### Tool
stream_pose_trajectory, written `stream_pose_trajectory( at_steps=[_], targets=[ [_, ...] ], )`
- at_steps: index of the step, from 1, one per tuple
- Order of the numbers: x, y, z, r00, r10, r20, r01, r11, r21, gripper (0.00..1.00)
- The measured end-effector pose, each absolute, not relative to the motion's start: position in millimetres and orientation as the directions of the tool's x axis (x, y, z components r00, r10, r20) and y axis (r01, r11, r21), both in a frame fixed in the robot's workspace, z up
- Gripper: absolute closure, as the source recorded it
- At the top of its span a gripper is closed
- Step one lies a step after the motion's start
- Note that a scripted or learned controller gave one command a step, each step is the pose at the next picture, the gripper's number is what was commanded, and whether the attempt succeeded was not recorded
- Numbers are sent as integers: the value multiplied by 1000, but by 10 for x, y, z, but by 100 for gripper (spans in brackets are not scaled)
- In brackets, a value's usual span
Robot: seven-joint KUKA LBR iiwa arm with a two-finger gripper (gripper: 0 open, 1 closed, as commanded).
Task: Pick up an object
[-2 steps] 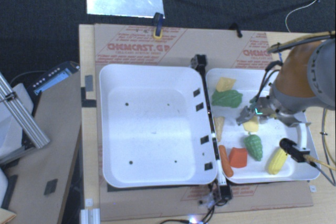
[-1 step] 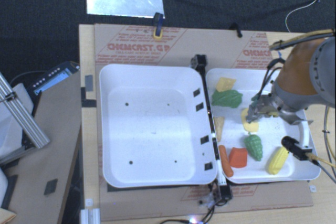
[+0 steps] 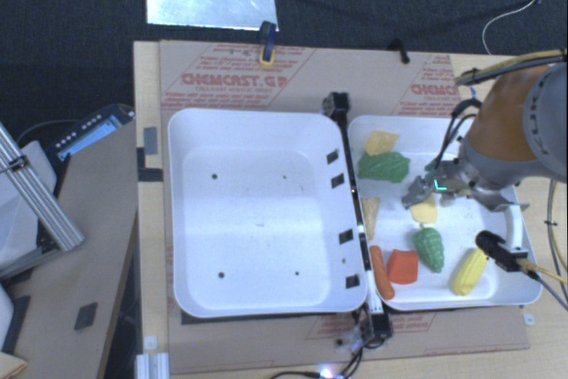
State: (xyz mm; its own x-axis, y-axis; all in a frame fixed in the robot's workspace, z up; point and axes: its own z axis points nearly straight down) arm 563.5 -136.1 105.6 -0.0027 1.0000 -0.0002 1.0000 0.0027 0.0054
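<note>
The right bin (image 3: 524, 231) holds several toy foods. A yellow piece (image 3: 382, 142) and a green leafy item (image 3: 384, 166) lie at its far left. A pale wedge (image 3: 369, 214) rests by the left wall. Along the near side are an orange carrot (image 3: 382, 272), a red block (image 3: 403, 266), a green bumpy item (image 3: 429, 248) and a yellow corn cob (image 3: 469, 272). My gripper (image 3: 422, 192) hangs low over the bin's middle, right above a small yellow piece (image 3: 426, 213) that peeks out beneath it. I see nothing clearly between the fingers.
The left bin (image 3: 182, 217) sits beside the right one, with black clips (image 3: 337, 157) along the shared wall. A black part of the arm (image 3: 499, 251) lies over the right bin's near right corner. Cables (image 3: 461, 115) trail from the wrist.
</note>
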Motion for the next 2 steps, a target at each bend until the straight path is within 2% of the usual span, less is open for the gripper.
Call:
stream_pose_trajectory(
  at_steps=[1,2],
  targets=[
    [5644,-1363,1166,-3,1000,-1,1000,3,8,100],
    [5642,-1362,1161,-3,1000,0,1000,3,8,0]
  ],
)
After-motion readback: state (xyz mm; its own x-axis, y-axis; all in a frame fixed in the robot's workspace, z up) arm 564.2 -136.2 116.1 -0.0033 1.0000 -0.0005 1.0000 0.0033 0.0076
